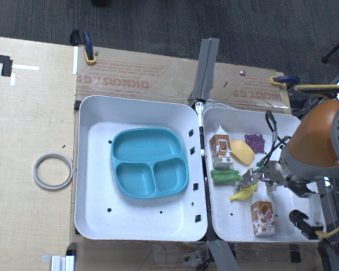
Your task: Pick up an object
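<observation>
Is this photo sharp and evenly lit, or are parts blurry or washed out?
In the camera view the light is soft and even; the blue tray casts barely any shadow in the left bin. The white bin walls look bright, nearly washed out. The gripper and the small items around it look soft and hard to make out.

One fixed camera above the bench [28, 118], angled down, both bins [88, 172] visible

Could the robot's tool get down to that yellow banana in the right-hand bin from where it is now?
Probably yes. The tool hangs right above the yellow banana in the right bin, with nothing lying on top of it. The green piece sits close beside it and might get nudged.
</observation>
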`<state>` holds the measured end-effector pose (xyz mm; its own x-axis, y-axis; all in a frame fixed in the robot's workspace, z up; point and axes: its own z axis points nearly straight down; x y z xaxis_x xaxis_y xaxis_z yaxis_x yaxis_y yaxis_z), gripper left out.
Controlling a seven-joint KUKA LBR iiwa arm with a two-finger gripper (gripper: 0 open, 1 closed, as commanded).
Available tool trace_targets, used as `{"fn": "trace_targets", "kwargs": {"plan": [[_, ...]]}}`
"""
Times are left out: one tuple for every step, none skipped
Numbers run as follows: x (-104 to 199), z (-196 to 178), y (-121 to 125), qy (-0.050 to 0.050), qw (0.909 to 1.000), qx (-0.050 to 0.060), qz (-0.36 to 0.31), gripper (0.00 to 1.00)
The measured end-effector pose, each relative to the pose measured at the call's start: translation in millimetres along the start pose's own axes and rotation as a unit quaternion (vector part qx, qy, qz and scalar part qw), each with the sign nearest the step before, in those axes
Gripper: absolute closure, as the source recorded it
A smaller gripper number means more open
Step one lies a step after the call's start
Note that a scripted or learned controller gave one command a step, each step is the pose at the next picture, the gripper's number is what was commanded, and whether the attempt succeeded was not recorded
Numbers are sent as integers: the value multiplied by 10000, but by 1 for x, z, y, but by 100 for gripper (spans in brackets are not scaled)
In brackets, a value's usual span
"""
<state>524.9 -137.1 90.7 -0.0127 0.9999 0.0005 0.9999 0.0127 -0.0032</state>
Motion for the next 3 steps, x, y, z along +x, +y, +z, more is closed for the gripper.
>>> {"fn": "trace_targets", "kwargs": {"plan": [[-1, -9, 0, 1, 10000, 4, 25, 100], [72, -100, 40, -6, 9999, -5, 146, 100], [71, -108, 40, -12, 9999, 9, 139, 100]]}}
